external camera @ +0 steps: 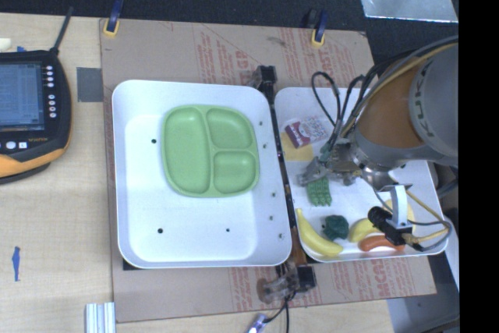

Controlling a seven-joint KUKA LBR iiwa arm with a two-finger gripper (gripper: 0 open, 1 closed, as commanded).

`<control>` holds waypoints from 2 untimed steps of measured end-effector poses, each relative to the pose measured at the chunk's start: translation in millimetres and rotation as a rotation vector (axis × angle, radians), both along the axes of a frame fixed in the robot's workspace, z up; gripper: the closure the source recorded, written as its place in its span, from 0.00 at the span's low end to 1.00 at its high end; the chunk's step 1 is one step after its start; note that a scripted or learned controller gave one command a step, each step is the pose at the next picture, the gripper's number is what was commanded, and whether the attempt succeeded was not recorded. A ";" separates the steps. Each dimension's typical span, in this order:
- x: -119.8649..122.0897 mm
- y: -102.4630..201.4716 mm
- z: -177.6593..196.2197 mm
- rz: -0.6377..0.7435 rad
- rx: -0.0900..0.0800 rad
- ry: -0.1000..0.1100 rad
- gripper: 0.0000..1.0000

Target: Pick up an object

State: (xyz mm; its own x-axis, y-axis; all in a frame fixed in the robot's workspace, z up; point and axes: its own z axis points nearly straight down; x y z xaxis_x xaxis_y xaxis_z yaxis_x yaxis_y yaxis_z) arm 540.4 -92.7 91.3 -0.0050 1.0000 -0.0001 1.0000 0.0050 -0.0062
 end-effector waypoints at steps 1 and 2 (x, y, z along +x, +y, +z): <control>-0.2 -1.1 10.1 0.003 -0.001 0.003 1.00; 11.7 90.5 100.7 0.000 0.001 -0.003 1.00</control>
